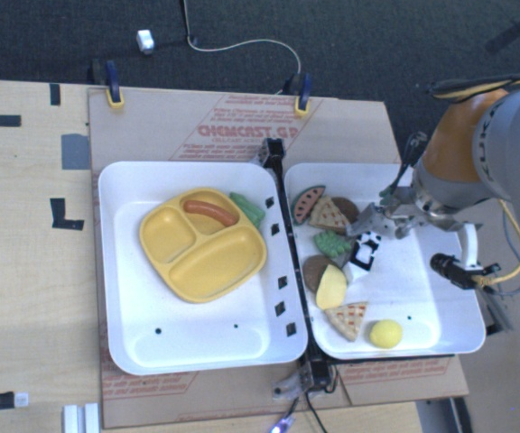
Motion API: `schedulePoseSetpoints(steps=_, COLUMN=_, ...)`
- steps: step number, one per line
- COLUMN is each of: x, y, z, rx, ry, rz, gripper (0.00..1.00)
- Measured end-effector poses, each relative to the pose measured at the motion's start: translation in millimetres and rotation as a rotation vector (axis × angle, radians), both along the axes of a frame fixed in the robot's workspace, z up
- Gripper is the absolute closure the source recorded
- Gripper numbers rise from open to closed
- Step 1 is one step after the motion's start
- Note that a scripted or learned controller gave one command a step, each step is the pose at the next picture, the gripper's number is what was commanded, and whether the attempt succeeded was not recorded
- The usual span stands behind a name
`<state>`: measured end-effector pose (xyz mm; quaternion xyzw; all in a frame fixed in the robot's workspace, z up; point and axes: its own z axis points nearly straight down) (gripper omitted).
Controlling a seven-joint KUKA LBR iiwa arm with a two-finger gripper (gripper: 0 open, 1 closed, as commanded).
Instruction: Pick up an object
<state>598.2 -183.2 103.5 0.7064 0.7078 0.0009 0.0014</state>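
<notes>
1. A robotics lab or test cell: a grey industrial arm with an orange band (463, 147) reaches over the surface from its right edge.
2. A printed cardboard sheet (242, 133) is held at the far edge by blue-and-yellow spring clamps (111, 84).
3. Two shallow white plastic bins (116, 269) hold toy food.
4. A loose white cable (242, 45) trails across dark carpet (350, 25).
5. Black tape marks (61, 215) dot the wooden surface (25, 287).

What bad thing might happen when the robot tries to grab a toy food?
The gripper hangs over a crowded pile: the green piece, brown piece and yellow wedge lie packed together, so it might pinch two or knock one aside. The round yellow ball could roll if bumped.
</notes>
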Motion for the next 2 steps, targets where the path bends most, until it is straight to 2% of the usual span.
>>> schedulePoseSetpoints(steps=1, x=-28, y=39, z=-19, rx=-0.002, ry=0.002, rz=0.0, gripper=0.0)
schedulePoseSetpoints(steps=2, x=-27, y=38, z=-8, rx=-0.001, ry=0.001, rz=-0.001, gripper=1.0)
